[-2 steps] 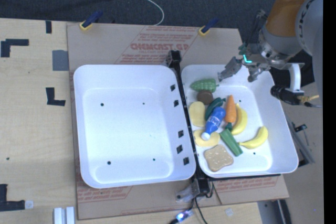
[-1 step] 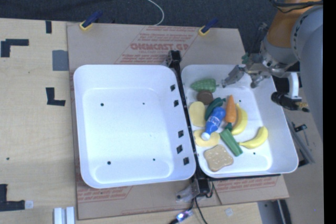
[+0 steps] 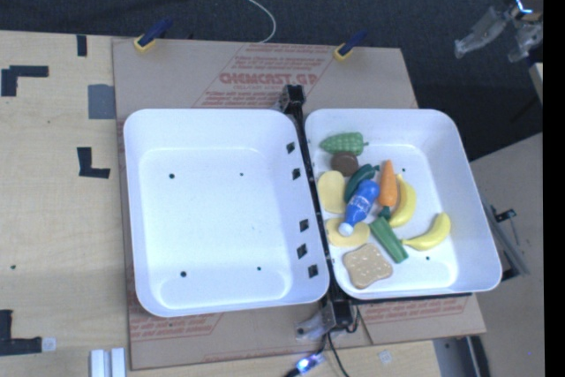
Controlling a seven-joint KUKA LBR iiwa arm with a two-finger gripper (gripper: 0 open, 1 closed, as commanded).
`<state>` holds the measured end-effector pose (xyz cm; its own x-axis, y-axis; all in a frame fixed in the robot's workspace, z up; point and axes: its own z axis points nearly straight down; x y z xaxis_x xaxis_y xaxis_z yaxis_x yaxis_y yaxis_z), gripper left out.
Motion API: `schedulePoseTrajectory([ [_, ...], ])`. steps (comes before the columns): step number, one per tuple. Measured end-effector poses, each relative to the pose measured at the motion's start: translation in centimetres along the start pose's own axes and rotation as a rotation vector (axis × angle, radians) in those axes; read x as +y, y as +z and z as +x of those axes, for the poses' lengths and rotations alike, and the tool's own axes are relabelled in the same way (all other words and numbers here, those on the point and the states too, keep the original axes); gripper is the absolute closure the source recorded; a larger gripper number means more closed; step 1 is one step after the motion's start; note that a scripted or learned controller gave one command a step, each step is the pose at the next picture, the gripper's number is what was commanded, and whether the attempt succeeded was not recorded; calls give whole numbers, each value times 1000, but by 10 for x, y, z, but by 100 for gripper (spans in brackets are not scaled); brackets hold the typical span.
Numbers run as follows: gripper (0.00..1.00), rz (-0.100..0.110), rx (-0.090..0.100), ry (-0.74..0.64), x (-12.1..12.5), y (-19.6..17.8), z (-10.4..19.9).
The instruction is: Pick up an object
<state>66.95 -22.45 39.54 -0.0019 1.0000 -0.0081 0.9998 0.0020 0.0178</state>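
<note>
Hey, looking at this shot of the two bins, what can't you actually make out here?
- Pincer: blurred and cut off at the camera view's top right, so its state is unclear.
- Yellow piece: partly hidden under the blue bottle, identity unclear.
- Brown item: too small to identify.
- Cardboard lettering: faint, unreadable.

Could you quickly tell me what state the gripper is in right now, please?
Gripper: up at the view's top right, well away from the right bin of toy food, with nothing between its fingers; whether open or shut cannot be told.
</note>
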Motion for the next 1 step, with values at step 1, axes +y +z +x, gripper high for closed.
schedulePoseTrajectory([
  [1, 100, 17, 4, -1, 0, 2, 2],
])
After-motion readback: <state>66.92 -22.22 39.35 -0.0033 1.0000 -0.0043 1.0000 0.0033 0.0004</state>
